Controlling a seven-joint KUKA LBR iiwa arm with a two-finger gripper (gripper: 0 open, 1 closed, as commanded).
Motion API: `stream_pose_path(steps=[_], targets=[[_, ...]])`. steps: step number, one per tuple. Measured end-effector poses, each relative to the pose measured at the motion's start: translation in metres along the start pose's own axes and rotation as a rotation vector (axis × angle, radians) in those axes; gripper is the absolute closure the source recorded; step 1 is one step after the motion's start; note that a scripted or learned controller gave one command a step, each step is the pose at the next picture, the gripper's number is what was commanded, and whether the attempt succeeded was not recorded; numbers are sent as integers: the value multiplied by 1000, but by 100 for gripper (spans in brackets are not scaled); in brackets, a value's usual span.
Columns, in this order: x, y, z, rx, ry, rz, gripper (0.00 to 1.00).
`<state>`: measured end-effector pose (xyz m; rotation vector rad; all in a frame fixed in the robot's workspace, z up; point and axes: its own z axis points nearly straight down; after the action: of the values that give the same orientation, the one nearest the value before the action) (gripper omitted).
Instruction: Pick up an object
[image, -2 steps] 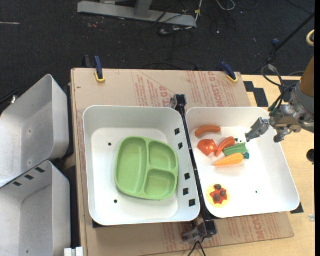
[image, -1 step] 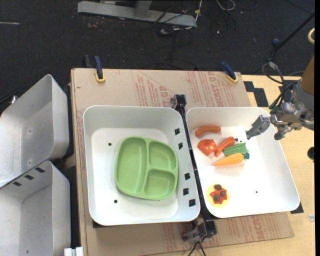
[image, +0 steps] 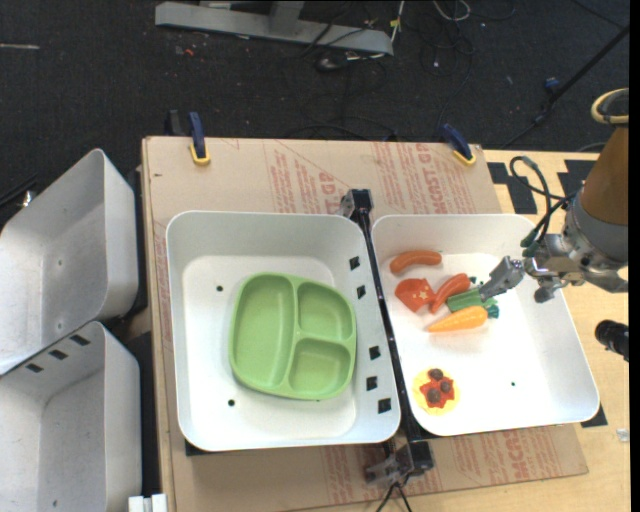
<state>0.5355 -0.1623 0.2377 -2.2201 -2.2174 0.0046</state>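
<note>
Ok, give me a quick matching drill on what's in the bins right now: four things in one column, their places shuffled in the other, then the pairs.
Things:
1. green divided plate
2. sausage
3. carrot
4. yellow disc with dark berries

Places:
A. right bin, far end, nearest the divider
B. right bin, near the front edge
C. left bin, middle
D. right bin, middle, just below the pincer

Pairs: 1-C, 2-A, 3-D, 4-B
</note>
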Motion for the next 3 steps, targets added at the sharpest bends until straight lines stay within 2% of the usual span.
stream_pose_path(steps=[2,3], targets=[[7,-14,120,1,1,0,0],[6,-13,107,-5,-1,1,100]])
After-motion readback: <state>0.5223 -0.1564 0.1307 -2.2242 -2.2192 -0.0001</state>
